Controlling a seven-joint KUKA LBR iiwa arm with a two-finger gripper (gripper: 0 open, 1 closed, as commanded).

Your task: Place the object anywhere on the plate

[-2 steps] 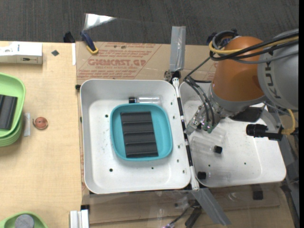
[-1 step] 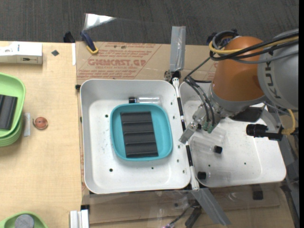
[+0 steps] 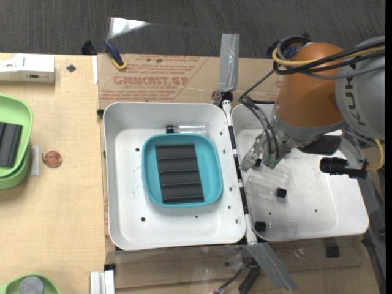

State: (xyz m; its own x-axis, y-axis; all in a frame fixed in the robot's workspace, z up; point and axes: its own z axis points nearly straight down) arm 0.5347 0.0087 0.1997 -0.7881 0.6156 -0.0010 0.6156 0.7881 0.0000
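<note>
A teal square plate (image 3: pixel 211 164) with a black ridged insert (image 3: pixel 179 171) lies in the middle of the left bin (image 3: pixel 122 182). A clear tube with a black cap (image 3: pixel 184 128) lies just behind the plate, near the bin's back wall. My gripper (image 3: pixel 260 157) hangs low over the left part of the right bin (image 3: pixel 331 213), right of the divider and apart from the plate. Just below it lies a clear plastic piece (image 3: pixel 264 185) with a small black part (image 3: pixel 280 193) beside it.
Another small black item (image 3: pixel 260 226) sits at the right bin's front left corner. Cardboard (image 3: pixel 153 75) lies behind the bins. A green tray (image 3: pixel 15 143) and a small round brown item (image 3: pixel 52 158) rest on the wooden bench at left.
</note>
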